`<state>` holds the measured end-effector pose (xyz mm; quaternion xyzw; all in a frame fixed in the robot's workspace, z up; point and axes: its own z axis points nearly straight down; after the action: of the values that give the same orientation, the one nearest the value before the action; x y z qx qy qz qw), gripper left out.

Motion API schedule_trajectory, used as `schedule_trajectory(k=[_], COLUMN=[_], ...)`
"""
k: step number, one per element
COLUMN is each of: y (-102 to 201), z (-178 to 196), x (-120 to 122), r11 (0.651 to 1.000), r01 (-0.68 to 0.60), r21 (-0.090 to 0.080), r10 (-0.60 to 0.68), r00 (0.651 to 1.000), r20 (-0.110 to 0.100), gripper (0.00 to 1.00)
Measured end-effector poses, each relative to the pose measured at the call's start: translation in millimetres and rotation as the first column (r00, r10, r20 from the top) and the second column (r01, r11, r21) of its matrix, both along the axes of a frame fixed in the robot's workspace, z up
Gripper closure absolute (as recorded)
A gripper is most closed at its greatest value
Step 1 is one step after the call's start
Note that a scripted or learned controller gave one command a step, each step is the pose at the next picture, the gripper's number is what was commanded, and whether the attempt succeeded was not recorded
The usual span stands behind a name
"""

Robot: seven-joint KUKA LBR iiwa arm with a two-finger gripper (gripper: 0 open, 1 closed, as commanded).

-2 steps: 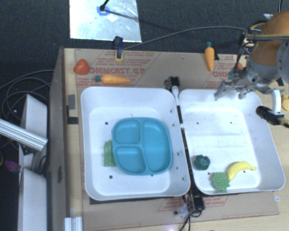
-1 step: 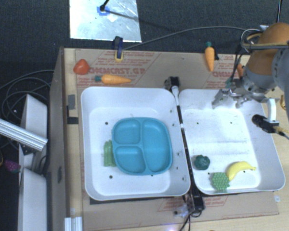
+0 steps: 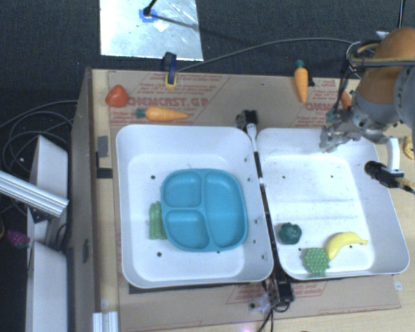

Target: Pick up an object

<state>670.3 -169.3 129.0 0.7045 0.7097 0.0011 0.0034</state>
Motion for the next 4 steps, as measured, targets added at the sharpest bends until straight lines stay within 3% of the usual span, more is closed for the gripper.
schedule_trajectory(k=[2,3,4], y=[-1,-1,-1], z=[23,23,34], x=[2,2,3], r11=[1.000,1.000,1.000], r01=[-0.004,-0.005,-0.006], r21=[-0.003,-0.003,-0.004], r10=[0.004,0.005,0.006], r00=[1.000,1.000,1.000], r20=[0.008,0.007,0.012], gripper=[1.00,0.00,1.00])
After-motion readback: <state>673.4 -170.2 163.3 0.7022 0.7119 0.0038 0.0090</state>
